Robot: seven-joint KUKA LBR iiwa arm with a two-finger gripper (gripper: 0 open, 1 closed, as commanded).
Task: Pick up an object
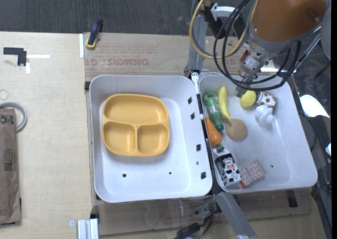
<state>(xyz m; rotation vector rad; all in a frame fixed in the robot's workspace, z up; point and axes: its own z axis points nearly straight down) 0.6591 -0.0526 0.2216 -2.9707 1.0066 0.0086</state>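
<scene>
My fingers [248, 73] hang over the top rim of the right bin [295, 175], and I can't tell whether they're released or clenched. Nearest thing is the yellow lemon [248, 99], just beside them at 6 o'clock; the banana [224, 102] lies at about 8 o'clock, long axis running 12 to 6. Count in the right bin: one lemon, one banana, one green bottle [213, 107], one carrot [212, 130], one brown ball [236, 129], one white toy [265, 111], two small boxes [251, 172]; the left bin [105, 175] has one yellow tray [135, 125].

Open floor in right bin [295, 143], clutter along left wall.
</scene>
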